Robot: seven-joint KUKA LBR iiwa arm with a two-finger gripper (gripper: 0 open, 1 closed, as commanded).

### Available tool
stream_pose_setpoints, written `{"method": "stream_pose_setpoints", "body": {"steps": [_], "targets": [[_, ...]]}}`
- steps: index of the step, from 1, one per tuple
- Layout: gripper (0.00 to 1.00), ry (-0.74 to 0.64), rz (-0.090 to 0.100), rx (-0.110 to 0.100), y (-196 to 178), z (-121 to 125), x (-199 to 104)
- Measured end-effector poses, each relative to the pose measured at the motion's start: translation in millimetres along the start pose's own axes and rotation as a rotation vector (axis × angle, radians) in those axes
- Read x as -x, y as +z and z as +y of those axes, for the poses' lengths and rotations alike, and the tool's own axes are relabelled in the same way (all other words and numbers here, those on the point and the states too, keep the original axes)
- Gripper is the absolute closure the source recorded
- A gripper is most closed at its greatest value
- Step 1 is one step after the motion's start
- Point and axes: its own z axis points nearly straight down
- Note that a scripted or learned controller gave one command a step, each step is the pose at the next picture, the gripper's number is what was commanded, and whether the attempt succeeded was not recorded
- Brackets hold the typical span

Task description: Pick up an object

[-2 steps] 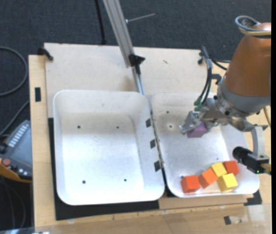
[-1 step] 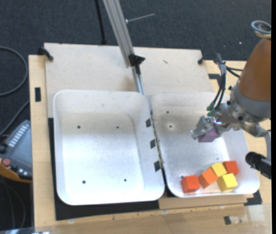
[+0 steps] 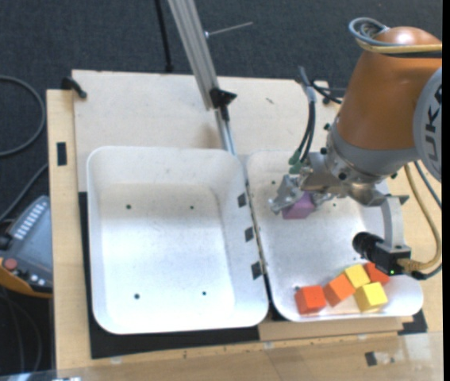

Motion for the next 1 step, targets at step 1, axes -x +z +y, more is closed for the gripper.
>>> {"method": "stream_pose_setpoints", "body": {"steps": [1], "targets": [[1.0, 0.002, 0.0, -0.01, 84.8, -26.6, -60.5]]}}
